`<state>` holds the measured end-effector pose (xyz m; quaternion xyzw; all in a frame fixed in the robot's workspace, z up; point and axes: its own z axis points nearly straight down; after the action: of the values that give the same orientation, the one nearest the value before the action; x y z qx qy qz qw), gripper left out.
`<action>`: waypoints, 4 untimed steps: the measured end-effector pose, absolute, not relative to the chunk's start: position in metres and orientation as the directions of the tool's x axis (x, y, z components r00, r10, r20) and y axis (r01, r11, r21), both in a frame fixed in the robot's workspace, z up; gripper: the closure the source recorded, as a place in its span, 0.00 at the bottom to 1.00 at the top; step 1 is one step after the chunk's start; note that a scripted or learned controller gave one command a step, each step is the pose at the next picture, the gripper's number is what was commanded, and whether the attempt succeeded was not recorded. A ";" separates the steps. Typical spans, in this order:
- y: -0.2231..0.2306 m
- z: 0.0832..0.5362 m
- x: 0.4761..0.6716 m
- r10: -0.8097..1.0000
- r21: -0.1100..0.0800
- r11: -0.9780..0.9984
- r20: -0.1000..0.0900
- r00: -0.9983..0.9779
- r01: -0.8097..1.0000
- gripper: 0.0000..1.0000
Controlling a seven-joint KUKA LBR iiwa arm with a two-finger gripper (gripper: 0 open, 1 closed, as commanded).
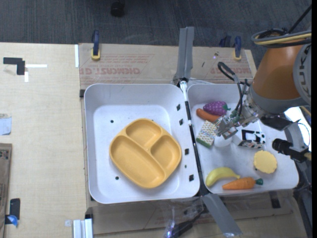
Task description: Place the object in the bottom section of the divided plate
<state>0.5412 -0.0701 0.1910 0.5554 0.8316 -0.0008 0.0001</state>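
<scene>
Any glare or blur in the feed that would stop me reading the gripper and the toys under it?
Camera view: a blown-out white patch at the right bin's far right edge; soft shadows inside the left bin; the gripper is slightly soft against the white floor, so its fingers are hard to read; the yellow plate, banana and grapes read clearly.
</scene>
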 end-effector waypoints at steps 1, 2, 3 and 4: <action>-0.007 0.191 0.547 0.930 -0.001 0.367 -0.001 -0.367 0.930 1.00; 0.052 0.191 0.543 0.826 -0.003 0.564 0.000 -0.564 0.826 1.00; 0.057 0.194 0.544 0.876 -0.003 0.482 0.000 -0.482 0.876 1.00; 0.057 0.194 0.544 0.876 -0.003 0.482 0.000 -0.482 0.876 0.00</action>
<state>0.5439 0.0572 0.1944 0.5088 0.8609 -0.0014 -0.0006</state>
